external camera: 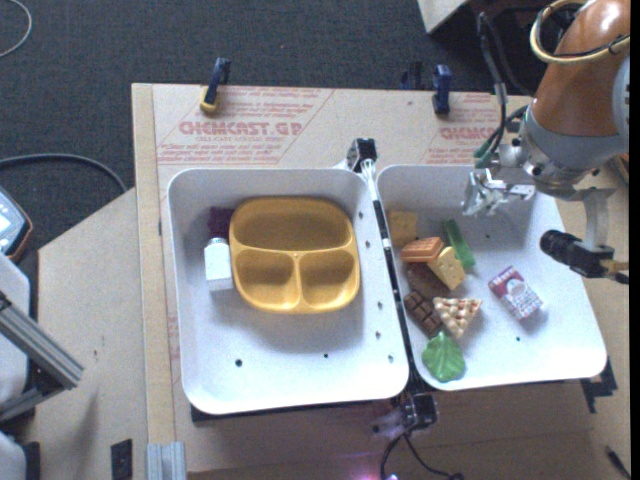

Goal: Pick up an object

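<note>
- Nearest the camera, a flat green leaf-shaped toy point(444, 357) of smooth plastic is lying at the front edge of the right shallow white bin point(560, 353).
- Just behind it, a tan waffle-textured wedge point(457, 314) is resting against a dark brown ridged chocolate-bar piece point(421, 312).
- To their right, a small red-and-white printed carton point(515, 293) is lying tilted on bare bin floor, well apart from the others.
- Further back, a yellow cheese-like block point(447, 267), an orange-topped layered block point(422, 249), a slim green stick point(459, 244) and a pale yellow chunk point(403, 228) are crowding together beside the divider between the bins.
- In the left shallow white bin point(280, 378), a glossy mustard-yellow moulded tray with three compartments point(294, 253) is sitting in the middle; a small white bottle-shaped item point(218, 263) is touching its left side, and a dark purple object point(220, 218) is peeking out behind that.
- Farther back, the metal two-finger gripper point(485, 200) is hanging over the rear of the right bin, behind the toy cluster and apart from it; nothing is showing between its fingers, and whether they are apart or together I cannot tell.
- The grey arm with its orange band point(590, 48) is reaching in from the right.
</note>
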Controlling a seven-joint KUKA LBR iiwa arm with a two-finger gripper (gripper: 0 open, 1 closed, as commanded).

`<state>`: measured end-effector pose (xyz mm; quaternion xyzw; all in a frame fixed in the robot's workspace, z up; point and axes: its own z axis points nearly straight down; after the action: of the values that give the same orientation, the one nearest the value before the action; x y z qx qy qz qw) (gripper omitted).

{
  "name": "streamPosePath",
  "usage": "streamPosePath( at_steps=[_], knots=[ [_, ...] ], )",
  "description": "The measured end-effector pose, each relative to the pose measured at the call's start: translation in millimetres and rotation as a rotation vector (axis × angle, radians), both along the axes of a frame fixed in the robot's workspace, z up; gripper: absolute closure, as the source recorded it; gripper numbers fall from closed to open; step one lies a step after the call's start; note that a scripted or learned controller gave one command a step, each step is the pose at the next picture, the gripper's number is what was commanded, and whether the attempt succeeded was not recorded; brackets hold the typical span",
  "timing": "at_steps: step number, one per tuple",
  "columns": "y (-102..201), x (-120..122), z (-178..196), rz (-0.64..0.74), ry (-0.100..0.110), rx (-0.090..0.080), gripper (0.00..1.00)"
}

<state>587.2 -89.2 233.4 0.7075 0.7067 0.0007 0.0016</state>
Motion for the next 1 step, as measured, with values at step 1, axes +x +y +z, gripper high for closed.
streamPosePath(
  at_steps=[1],
  knots=[
    [7.1, 5.9, 1.1, 0.002, 0.001, 0.001, 1.00]
  ],
)
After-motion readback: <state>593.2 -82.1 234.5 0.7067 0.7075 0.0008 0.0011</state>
